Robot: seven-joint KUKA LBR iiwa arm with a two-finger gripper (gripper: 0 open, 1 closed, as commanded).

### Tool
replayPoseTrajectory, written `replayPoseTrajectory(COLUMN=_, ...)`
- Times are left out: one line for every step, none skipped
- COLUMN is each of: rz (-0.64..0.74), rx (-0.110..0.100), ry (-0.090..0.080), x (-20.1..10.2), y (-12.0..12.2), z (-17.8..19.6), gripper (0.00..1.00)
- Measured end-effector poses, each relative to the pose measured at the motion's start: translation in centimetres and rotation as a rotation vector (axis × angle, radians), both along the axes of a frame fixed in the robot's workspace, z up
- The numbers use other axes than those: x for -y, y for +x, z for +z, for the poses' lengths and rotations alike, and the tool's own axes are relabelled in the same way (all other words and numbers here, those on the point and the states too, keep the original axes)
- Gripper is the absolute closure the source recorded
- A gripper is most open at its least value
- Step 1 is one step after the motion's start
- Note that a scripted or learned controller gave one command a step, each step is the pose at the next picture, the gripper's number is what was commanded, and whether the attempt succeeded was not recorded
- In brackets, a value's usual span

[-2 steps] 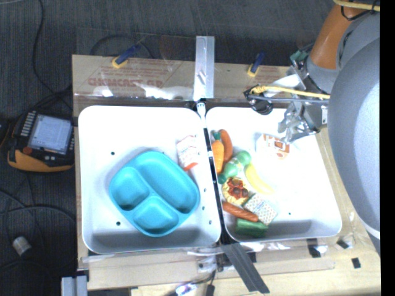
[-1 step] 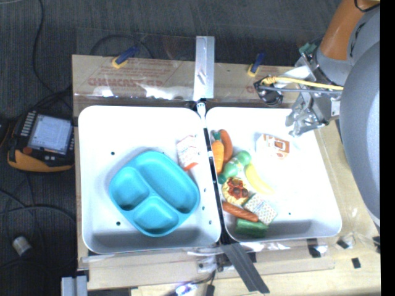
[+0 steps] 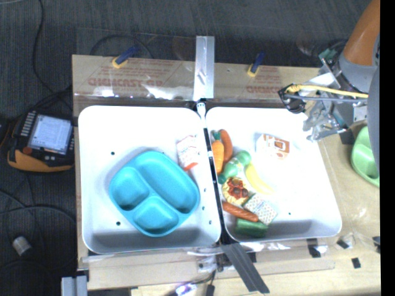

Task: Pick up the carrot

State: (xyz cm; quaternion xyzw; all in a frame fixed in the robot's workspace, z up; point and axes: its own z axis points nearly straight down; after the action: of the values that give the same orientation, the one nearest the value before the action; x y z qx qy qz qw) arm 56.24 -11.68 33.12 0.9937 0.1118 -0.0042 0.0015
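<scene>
Dark ribbed carpet surrounds the pale bench; an orange-cased handheld screen (image 3: 44, 139) lies at left. The left bin (image 3: 99, 122), smooth white plastic, holds a glossy blue divided tray (image 3: 153, 192). The tapered orange carrot (image 3: 217, 156) lies against the right bin's (image 3: 308, 184) left wall. The gripper (image 3: 321, 126) hangs above that bin's far right corner; its grasp cannot be told.

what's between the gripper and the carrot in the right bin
In the camera view, the gripper hangs over the right bin's far right corner. Between it and the carrot lie a white-and-orange packet and bare white floor.
</scene>
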Motion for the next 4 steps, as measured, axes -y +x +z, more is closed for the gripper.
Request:
replayPoseTrajectory(rz=-0.004, rx=0.002, ry=0.000, x=2.2, y=-0.4, z=9.5, gripper=1.00)
replayPoseTrajectory(rz=0.199, rx=0.001, ry=0.002, x=2.9, y=10.0, z=10.0, gripper=1.00)
replayPoseTrajectory(rz=0.199, rx=0.001, ry=0.002, x=2.9, y=10.0, z=10.0, gripper=0.00)
replayPoseTrajectory(rz=0.107, rx=0.000, ry=0.002, x=4.9, y=8.2, z=1.4, gripper=0.00)
